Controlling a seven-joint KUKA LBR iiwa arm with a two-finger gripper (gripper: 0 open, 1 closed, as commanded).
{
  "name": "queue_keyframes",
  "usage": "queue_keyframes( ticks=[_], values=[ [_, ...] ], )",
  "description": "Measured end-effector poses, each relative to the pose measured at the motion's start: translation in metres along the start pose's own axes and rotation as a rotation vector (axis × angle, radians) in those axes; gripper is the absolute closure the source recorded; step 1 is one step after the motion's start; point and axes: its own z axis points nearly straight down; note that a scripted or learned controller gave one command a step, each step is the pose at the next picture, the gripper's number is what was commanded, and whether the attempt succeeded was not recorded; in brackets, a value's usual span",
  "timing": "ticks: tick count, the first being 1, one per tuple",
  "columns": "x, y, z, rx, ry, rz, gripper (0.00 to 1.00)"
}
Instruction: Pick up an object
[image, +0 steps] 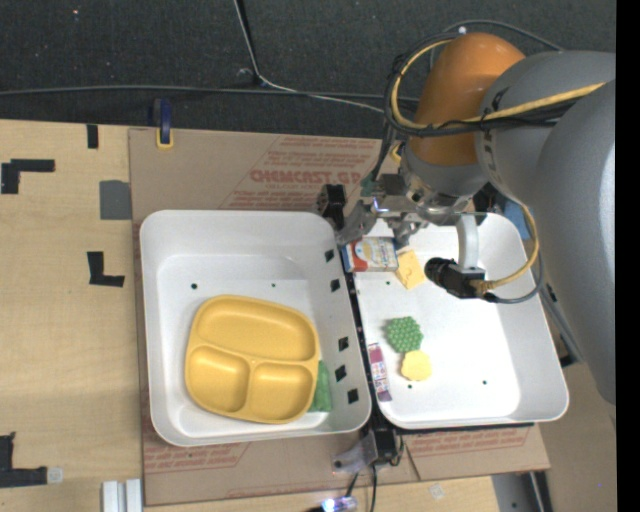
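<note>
In the right bin lie a small red and white carton, a yellow wedge, a green knobbly piece, a yellow piece and a thin pink packet along the left wall. My gripper hangs over the bin's far left corner, just above the carton and the wedge. The wrist body and orange band hide much of it.
The left bin holds a yellow divided tray with a green item at its right edge. Cables loop around the wrist. The arm covers the right side of the view.
</note>
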Motion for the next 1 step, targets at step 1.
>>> queue_keyframes(
  ticks=[1],
  values=[
    [0.0590, 0.0067, 0.0092, -0.001, 0.000, 0.000, 1.00]
  ],
)
